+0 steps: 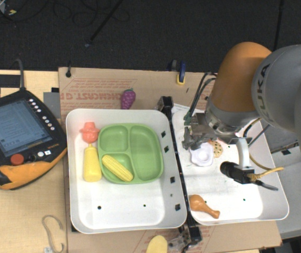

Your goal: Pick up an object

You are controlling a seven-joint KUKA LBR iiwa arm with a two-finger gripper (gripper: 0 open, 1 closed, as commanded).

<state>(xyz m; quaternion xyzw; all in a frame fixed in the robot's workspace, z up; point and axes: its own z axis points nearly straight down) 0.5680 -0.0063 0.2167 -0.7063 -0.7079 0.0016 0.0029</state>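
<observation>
Pincer point(194, 141) just beside white object point(203, 157)

Left bin point(124, 207) front open, green tray point(146, 154) behind, right bin point(248, 203) middle apparently cluttered

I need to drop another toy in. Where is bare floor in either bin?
Left bin: the near strip below the green plate and yellow bottle. Right bin: the near stretch right of the drumstick. Crowded: the right bin's far half, under the end effector.

A teach pendant point(18, 136) lies far left; purple grapes point(128, 98) rest on cardboard point(95, 83).
</observation>
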